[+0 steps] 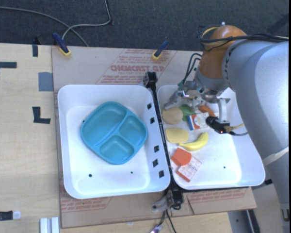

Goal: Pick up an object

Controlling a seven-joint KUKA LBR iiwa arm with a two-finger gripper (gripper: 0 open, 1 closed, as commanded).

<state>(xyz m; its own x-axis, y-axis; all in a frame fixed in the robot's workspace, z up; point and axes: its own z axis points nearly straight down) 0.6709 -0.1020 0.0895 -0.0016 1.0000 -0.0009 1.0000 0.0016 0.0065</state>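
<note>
The arm [262, 81] covers the back right corner of the right bin [233, 178] and is cut off by the right edge. The gripper [191, 98] hides part of a green thing [186, 111]; its fingers are unclear.

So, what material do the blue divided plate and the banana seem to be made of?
Blue divided plate: probably moulded plastic, uniform colour, smooth with a soft sheen. Banana: probably a plastic toy, evenly yellow and smooth, though the view is too coarse to be sure.
</note>
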